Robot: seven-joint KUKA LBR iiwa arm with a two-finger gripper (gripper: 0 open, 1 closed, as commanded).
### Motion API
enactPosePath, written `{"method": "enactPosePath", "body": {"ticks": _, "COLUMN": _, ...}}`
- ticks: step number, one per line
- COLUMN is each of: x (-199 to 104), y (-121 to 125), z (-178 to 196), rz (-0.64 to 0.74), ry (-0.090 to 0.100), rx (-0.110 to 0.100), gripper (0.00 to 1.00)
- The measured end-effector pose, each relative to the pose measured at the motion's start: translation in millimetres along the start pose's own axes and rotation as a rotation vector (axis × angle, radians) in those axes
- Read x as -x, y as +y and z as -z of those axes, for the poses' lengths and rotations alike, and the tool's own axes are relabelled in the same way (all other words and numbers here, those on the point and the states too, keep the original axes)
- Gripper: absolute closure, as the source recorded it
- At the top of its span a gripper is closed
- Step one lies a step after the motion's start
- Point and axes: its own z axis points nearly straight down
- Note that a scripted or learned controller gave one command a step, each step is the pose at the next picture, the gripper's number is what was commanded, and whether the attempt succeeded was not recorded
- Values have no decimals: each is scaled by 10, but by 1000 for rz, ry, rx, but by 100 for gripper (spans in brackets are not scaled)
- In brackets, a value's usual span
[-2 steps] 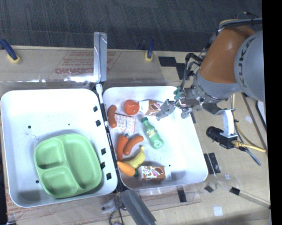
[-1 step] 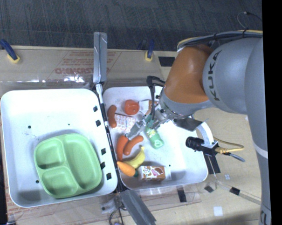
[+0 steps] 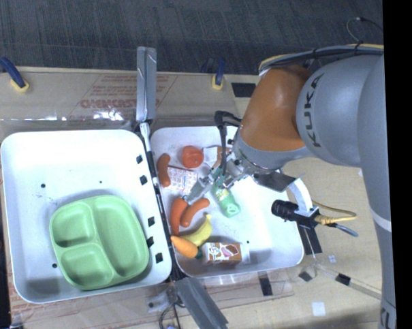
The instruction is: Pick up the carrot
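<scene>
The carrot (image 3: 177, 215), an orange tapered piece, lies near the left wall of the right bin (image 3: 281, 249), beside a red sausage (image 3: 195, 210). My gripper (image 3: 211, 181) hangs over the middle of that bin, up and to the right of the carrot and apart from it. It is close above a green bottle (image 3: 229, 203) and a white and red packet (image 3: 183, 176). Nothing shows held in the gripper.
The right bin also holds a tomato (image 3: 191, 156), a second sausage (image 3: 164, 168), a banana (image 3: 201, 230), a small orange piece (image 3: 184, 246) and a brown carton (image 3: 222, 252). A green divided plate (image 3: 99, 241) sits in the left bin (image 3: 28, 161).
</scene>
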Motion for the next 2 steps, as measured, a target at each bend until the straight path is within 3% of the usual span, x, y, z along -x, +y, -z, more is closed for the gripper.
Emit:
{"method": "enactPosePath", "body": {"ticks": 1, "x": 389, "y": 640, "z": 8, "rz": 80, "ry": -2, "rx": 2, "gripper": 0}}
{"method": "enactPosePath", "body": {"ticks": 2, "x": 282, "y": 146, "z": -825, "rz": 258, "ry": 0, "rx": 1, "gripper": 0}}
